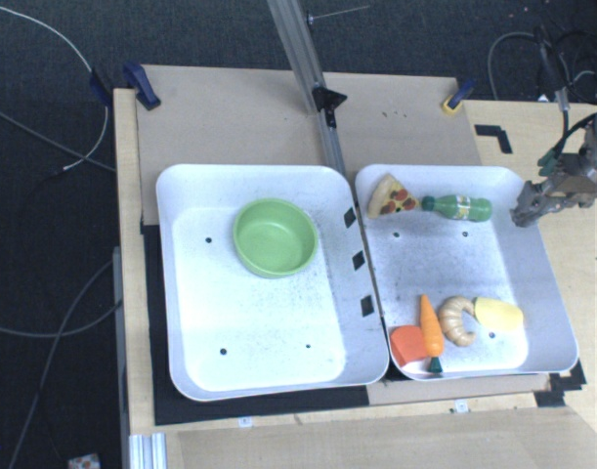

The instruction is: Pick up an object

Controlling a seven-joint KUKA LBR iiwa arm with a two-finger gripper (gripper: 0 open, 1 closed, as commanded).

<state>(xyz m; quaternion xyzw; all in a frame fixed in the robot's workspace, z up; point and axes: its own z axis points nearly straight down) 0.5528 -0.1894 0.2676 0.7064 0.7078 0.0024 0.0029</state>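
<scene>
Green bottle (457, 206), nearest the gripper (529, 209), looks light, rigid and slippery; grasp mid-body; whether the pincer is open is unclear.

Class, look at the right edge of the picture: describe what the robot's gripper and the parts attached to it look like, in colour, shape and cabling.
The gripper is a small, blocky assembly of grey and dark metal, seen at the right rim of the right bin. Above it sits a cluttered wrist section with darker parts, and thin black cables loop over the dark floor behind it. Finer markings are too small to make out.
</scene>
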